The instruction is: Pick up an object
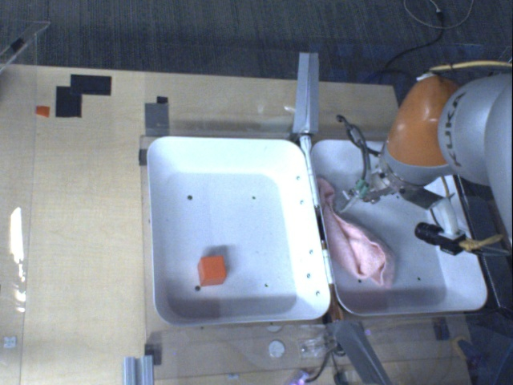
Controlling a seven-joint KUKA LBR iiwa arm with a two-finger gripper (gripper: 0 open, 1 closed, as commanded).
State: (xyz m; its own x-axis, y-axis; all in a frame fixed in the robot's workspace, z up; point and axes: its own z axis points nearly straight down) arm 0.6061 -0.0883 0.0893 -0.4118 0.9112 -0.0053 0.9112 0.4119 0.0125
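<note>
One orange block (212, 270) sits far left of my gripper (353, 196); one pink cloth (357, 247) lies just below; grip unreadable.

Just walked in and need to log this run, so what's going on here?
A grey robot arm with an orange band reaches in from the right over the right bin, its gripper down by the upper end of a pink cloth that lies along that bin's left side. From this angle I can't tell whether it has hold of the cloth. An orange block sits untouched in the left bin, near its front.
</note>
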